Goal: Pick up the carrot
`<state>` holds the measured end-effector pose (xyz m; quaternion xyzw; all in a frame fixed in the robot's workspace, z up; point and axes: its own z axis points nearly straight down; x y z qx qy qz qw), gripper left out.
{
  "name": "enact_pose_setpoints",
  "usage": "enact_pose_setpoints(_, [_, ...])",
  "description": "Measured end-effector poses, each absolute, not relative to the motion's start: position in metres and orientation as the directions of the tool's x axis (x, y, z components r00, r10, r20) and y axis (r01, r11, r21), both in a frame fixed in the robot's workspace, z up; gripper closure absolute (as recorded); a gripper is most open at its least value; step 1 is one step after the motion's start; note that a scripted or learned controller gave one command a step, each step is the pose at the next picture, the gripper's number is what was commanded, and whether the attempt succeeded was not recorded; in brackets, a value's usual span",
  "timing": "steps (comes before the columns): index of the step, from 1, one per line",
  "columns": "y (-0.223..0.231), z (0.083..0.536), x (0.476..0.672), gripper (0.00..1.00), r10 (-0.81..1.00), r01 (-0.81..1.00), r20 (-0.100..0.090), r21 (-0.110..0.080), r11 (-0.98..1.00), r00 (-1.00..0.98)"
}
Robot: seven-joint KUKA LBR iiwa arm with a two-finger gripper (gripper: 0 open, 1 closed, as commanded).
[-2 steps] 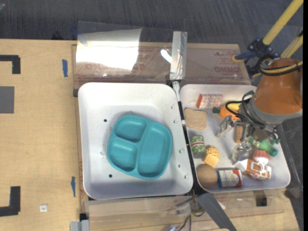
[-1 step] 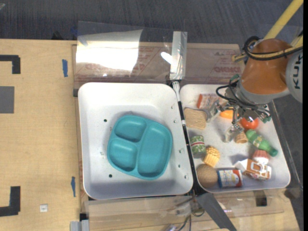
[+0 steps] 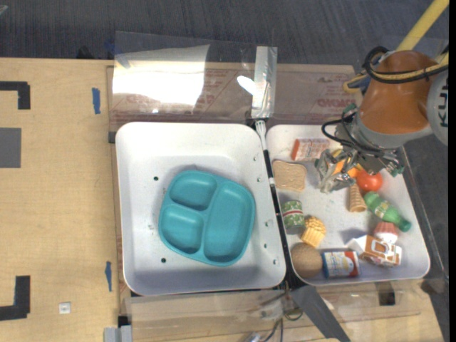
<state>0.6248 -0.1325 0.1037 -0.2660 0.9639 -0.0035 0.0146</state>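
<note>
We place the task at the grasp stage: the gripper (image 3: 340,168) is down in the right bin (image 3: 417,262), its metal fingers at a small orange piece that we take to be the carrot (image 3: 350,168). The carrot lies in the upper middle of that bin, just beside a red tomato (image 3: 369,182) and above an ice-cream cone (image 3: 355,198). We cannot tell how far the jaws are apart, nor whether they have the carrot between them, because the wrist and its cables cover much of the contact area. In our judgement, the next move calls for a firm closure on the carrot alone, followed by a straight vertical lift, with a check that the carrot rises with the jaws. Crowding is the main hazard. The tomato and the cone lie close enough to be nudged or caught. A slice of bread (image 3: 288,175) and a red-and-white packet (image 3: 309,149) lie to the left of the jaws; a green bottle (image 3: 388,213), a corn cob (image 3: 313,230), a potato (image 3: 306,258) and a small can (image 3: 340,263) lie lower in the bin, clear of the lift path. The left bin (image 3: 135,262) holds a teal divided plate (image 3: 206,216) and plays no part in this step.
</note>
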Motion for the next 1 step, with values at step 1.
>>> enact_pose_setpoints(1, [-0.1320,0.1153,0.6271,1.00,-0.511,-0.510,-0.035,-0.019,0.860,-0.859])
